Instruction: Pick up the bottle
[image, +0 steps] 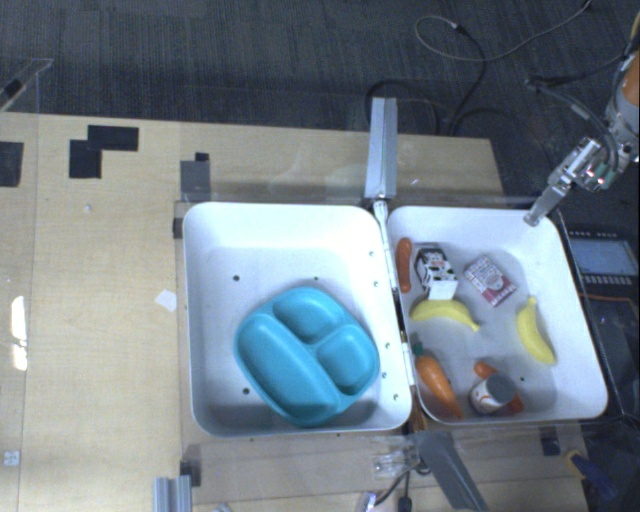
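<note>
A robotics lab: taped bench (90, 300), loose cables (480, 45), white bins (210, 300)

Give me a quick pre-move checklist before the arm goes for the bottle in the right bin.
1. Small white bottle with a grey cap and orange label in view, front of the right white bin: ok.
2. Two-finger gripper over the bottle: not ok; it hangs by the bin's back right corner.
3. Bottle held: not ok.
4. Room around the bottle: not ok; the orange carrot lies close on its left.
5. Yellow banana apart from the bottle: ok.
6. Bottle upright or tipped: cannot tell.
</note>
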